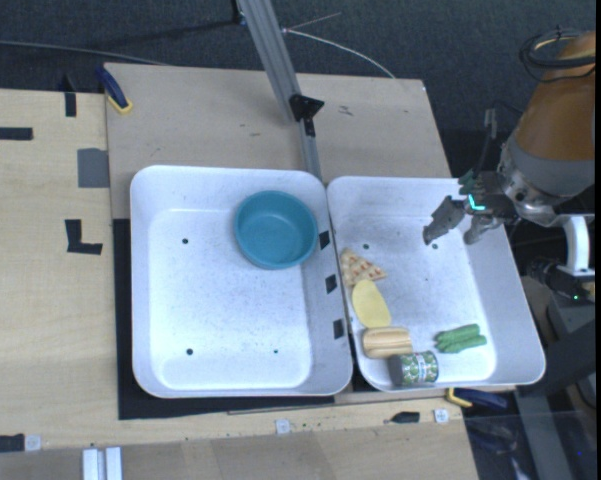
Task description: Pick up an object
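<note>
White plastic bins sit side by side: left of the right bin point(500, 298), a blue bowl point(275, 229) lies alone; along that bin's left and near edges crowd a waffle piece point(361, 266), yellow slice point(371, 304), bread roll point(386, 342), tin can point(414, 369) and green pod point(459, 338). Over its far right side the gripper point(458, 224) hangs with fingers spread, grasping nothing. Tight packing against the wall risks a finger jamming or nudging 2 items.

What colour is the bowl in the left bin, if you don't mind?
The bowl is blue, seen clearly in the camera view.
</note>
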